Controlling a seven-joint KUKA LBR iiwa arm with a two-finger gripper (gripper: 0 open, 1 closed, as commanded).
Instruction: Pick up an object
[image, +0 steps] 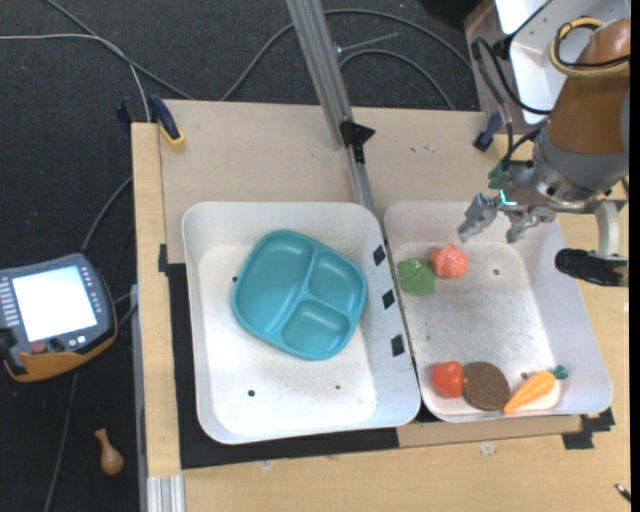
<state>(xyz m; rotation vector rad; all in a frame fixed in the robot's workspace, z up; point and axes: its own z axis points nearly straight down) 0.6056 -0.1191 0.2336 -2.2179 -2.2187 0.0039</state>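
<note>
Camera view shows a small pink-orange rounded object (450, 262), perhaps a toy fruit, lying in the right bin (590, 350) near that bin's far edge. Touching its left side is a green leafy-looking piece (416, 276), which sits against the divider between the two bins. At the right bin's near edge lie a red tomato-like piece (448, 379), a brown oval disc (486, 385) and an orange carrot (530, 391) in a row, well apart from the pink-orange object.

The arm (592, 100) reaches in from the right, its orange band above the grey wrist, and the wrist points down over the right bin's far edge. The gripper (497, 220) hangs there with its jaws spread apart and nothing between them.

The pink-orange object lies just beside the gripper, on the side toward the right bin's near edge and slightly toward the left bin (215, 400). It is not touched by the jaws. A teal sectioned plate (298, 293) rests in the left bin on the wooden surface (260, 150).
</note>
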